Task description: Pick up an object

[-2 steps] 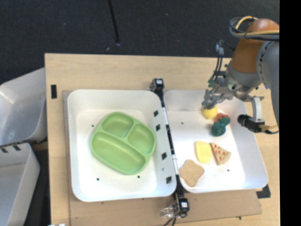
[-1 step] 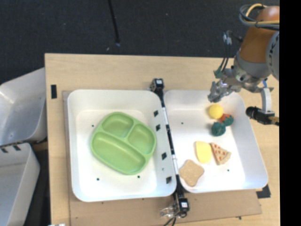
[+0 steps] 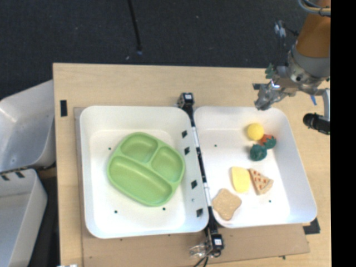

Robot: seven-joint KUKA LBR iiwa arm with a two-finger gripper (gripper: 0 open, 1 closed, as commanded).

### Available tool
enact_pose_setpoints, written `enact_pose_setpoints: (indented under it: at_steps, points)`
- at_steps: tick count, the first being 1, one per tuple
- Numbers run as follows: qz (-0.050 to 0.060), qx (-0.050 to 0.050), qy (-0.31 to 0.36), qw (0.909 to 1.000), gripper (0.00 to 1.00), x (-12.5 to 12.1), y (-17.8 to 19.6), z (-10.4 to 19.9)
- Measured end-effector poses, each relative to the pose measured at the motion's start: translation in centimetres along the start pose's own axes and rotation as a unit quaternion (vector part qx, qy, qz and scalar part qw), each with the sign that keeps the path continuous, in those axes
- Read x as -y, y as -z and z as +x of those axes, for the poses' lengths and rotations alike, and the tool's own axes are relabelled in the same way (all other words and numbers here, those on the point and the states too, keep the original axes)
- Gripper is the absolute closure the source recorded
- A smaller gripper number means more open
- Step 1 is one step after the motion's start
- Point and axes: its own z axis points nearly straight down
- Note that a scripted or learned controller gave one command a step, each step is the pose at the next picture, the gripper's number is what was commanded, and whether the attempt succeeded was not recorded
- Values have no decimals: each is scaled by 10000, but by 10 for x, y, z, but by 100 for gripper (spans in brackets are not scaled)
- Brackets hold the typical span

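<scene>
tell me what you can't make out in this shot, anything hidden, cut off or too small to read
- Gripper, camera view: small and dark above the right bin's far rim; whether its fingers are open or shut cannot be told.
- Arm, camera view: cut off by the top right edge.
- Small red piece, camera view: partly hidden by the green toy and yellow ball; what it is cannot be told.
- Grey container, camera view: cut off by the left edge.

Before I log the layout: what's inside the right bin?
The right bin holds a yellow ball, green broccoli, yellow cheese, a pizza slice and bread. Whatever lies beneath them is covered.
</scene>
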Motion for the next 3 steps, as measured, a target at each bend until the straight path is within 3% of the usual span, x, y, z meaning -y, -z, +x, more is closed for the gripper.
enact_pose_setpoints:
  at_steps: [2,3]
  points:
    - [36,-11,15,10000,100,-13,-16,123]
    - [39,-9,10,10000,100,-9,-17,171]
